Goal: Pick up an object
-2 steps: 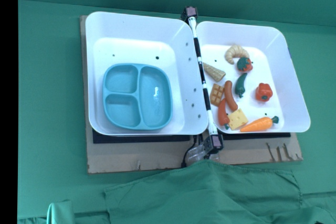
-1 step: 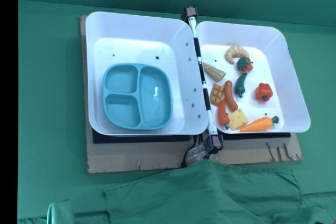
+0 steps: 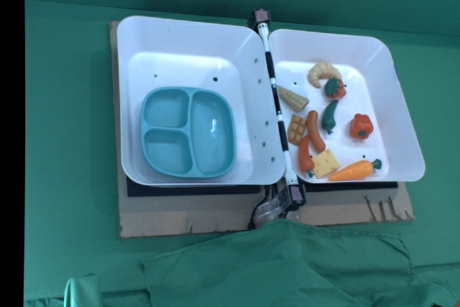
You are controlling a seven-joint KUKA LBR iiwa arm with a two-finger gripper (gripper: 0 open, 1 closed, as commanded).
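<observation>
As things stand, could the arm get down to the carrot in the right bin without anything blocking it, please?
Probably yes. The carrot lies flat near the front wall of the right bin, uncovered, with only the cheese wedge close at its tip. Open floor lies behind it, though the wall may crowd a grasp.

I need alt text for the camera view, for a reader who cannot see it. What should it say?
Two shallow white bins sit side by side on a green bench. The left bin holds a teal divided plate; the right bin holds toy foods, among them a croissant, a carrot, a cheese block, a waffle and two sausages.
</observation>
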